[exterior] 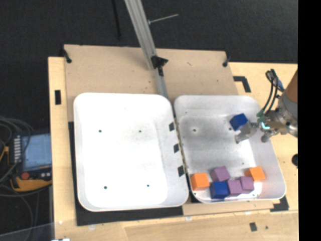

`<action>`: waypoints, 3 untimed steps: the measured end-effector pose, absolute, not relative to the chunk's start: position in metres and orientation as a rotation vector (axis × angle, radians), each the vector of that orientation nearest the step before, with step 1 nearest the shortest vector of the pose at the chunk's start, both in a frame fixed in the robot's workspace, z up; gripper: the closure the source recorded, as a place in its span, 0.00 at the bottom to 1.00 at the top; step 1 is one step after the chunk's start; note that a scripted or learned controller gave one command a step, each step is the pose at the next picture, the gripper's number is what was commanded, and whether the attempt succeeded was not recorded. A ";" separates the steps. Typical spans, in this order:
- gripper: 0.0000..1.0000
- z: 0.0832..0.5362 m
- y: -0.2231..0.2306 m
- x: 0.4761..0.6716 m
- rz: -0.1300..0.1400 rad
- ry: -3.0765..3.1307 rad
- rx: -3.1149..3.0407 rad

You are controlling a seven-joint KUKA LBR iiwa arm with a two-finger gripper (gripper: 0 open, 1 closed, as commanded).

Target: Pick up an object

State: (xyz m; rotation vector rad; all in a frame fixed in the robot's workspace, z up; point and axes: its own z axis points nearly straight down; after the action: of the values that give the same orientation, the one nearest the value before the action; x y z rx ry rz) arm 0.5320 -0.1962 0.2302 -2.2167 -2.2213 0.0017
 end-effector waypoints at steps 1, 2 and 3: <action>0.00 0.232 -0.196 0.533 -0.002 -2.224 -2.220; 0.00 0.188 -0.195 0.539 0.005 -2.219 -2.221; 0.00 0.133 -0.202 0.530 0.006 -2.218 -2.222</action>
State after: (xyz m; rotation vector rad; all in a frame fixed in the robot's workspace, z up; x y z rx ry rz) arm 0.5298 -0.2024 0.1325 -2.2217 -2.2183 0.0059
